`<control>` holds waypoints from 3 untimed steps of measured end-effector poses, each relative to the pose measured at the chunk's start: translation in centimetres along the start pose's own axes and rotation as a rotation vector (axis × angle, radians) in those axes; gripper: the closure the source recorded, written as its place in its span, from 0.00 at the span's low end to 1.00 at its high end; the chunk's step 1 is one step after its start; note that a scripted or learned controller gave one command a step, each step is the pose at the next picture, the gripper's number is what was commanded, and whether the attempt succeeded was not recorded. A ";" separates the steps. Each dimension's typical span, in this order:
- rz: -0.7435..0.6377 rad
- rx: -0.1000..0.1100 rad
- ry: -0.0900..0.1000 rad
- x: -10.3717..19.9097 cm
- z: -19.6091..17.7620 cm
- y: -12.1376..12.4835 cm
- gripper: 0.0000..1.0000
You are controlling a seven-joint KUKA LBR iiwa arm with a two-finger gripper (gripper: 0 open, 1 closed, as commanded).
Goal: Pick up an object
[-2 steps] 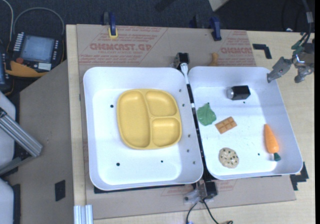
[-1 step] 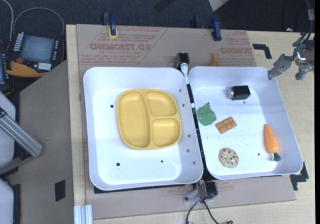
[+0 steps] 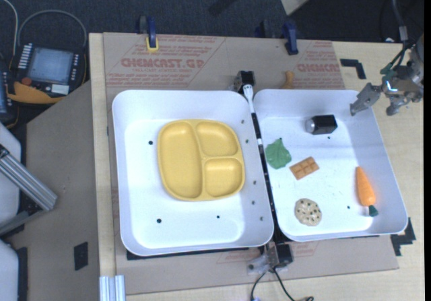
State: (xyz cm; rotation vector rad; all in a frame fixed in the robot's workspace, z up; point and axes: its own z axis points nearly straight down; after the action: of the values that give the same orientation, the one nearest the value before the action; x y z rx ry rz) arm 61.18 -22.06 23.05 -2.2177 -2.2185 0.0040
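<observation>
We saw two white bins side by side on the bench. The left bin held a yellow plate with three parts. The right bin held five small things. A black block sat near the top, at about 12 o'clock from the middle of that bin. A green leaf toy lay at 9 o'clock, close to the bin's left wall. Just beside it, toward 4 o'clock, lay a brown cracker. A round cookie lay at 6 o'clock, near the bottom wall. An orange carrot lay at 3 o'clock, near the right wall, with its green end pointing down.

The hand was up at 2 o'clock, over the top right corner of the right bin. Its two fingers were spread apart, and nothing was between them. It was well apart from all the toys. The black block was the nearest one to it.
</observation>
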 end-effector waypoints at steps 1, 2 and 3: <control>-0.001 0.001 0.000 0.4 4.4 0.3 0.00; 0.000 0.001 0.000 0.4 8.8 -0.1 0.00; -0.001 -0.008 -0.003 0.4 7.3 0.1 1.00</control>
State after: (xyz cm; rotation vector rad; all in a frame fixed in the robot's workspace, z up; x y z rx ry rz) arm 61.24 -21.68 15.74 -2.2224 -2.2247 -0.0008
